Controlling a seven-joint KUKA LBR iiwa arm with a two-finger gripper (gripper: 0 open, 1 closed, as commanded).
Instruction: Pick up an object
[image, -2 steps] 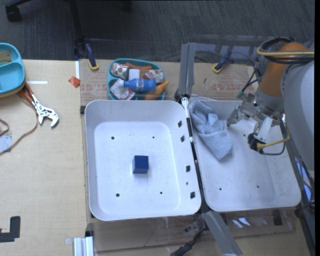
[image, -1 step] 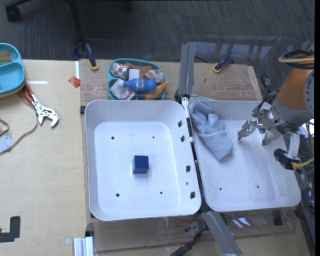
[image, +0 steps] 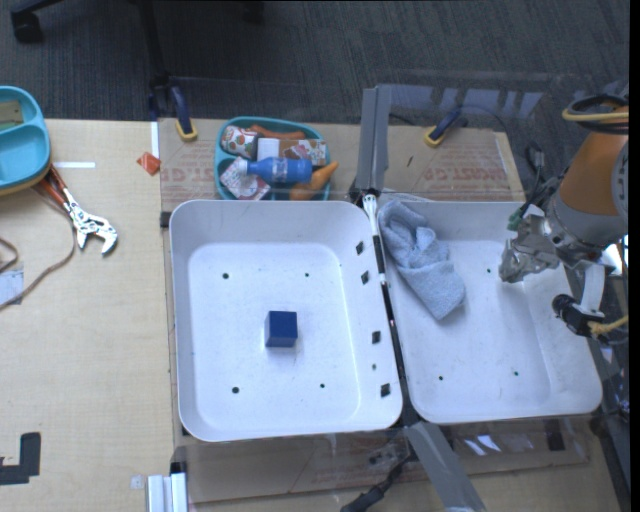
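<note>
Readable writing is scarce: red block lettering runs along the cardboard sheet (image: 470, 165) under the far edge of the bins, but it's too blurred & partly covered to read; the packets in the small teal tub (image: 272, 160) past the left bin show red/white label patches, also illegible. Left bin (image: 200, 330) holds one small blue cube (image: 282, 328), sitting roughly mid-floor, a bit toward the near side, apart from every wall. It's about as wide as it is long so no real long axis; its faces sit nearly square w/ the bin walls, top face up, near face darker in shadow. Right bin (image: 500, 385) holds a pale blue-grey cloth (image: 425, 262), crumpled, in the far-left corner, touching or nearly touching the divider rim; its long axis runs diagonally from far-left to near-right, w/ the lower end pointing toward bin centre. Gripper (image: 516, 262) hangs over the right bin's far-right area, well apart from the cloth & far from the cube; nothing visible between its fingertips, and whether the fingers are spread or pressed together can't be told from this angle. Arm (image: 595, 180) comes in from the right, orange band above the grey wrist, black cables trailing beside it. Off to the left on the wood bench (image: 80, 380): a silver wrench (image: 85, 225) lying diagonally, a light-blue tray (image: 20, 135) at the far-left edge, and a small red scrap (image: 149, 163) near the cardboard.
</note>
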